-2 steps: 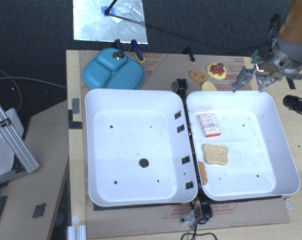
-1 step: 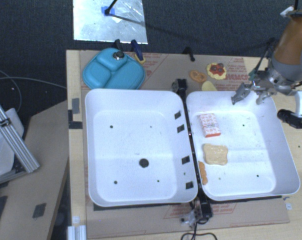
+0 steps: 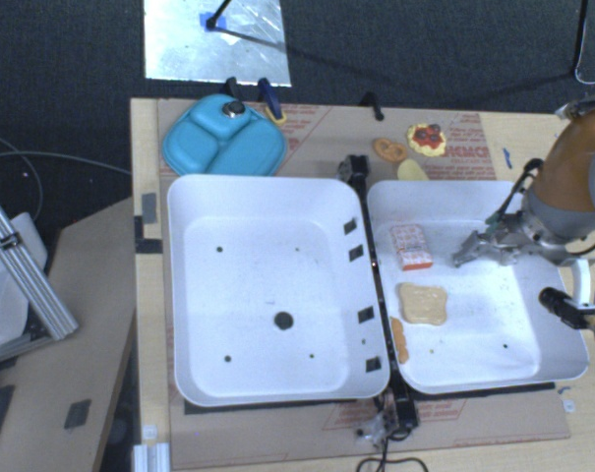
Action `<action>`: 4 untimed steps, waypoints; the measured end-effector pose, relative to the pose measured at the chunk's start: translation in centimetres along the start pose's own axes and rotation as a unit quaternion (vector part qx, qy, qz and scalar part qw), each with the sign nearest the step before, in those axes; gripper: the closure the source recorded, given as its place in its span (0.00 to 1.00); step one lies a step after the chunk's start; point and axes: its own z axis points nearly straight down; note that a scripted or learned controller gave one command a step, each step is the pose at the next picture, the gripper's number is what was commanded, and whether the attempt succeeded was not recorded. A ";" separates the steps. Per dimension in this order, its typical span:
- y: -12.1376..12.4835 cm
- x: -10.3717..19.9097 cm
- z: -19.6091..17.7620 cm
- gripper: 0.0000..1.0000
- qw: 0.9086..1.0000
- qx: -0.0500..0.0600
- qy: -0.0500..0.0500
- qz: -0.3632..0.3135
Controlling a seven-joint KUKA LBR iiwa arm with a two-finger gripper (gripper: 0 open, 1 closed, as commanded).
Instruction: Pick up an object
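In the right bin (image 3: 533, 362) lie a small pink and white box (image 3: 411, 247) near its left wall and a flat tan piece like a bread slice (image 3: 423, 304) just below it. A thin orange piece (image 3: 399, 340) rests by the rim between the bins. My gripper (image 3: 466, 252) hangs over the right bin's upper middle, pointing left, a short way right of the box and above the tan piece. Nothing shows between its tips.
The left bin (image 3: 199, 264) holds one small dark round thing (image 3: 283, 320). Behind the bins lie a blue divided plate (image 3: 223, 141), an orange toy food (image 3: 389, 149), a red and yellow one (image 3: 427, 139) and a pale yellow one (image 3: 411, 171). A silver sheet (image 3: 215, 28) lies further back.
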 end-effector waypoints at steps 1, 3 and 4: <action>6.4 7.7 -0.4 0.00 1.000 -0.002 0.000 -0.007; -5.1 5.4 -0.7 0.00 1.000 -0.005 -0.002 -0.002; 1.2 9.2 -0.4 0.00 1.000 -0.003 -0.001 -0.006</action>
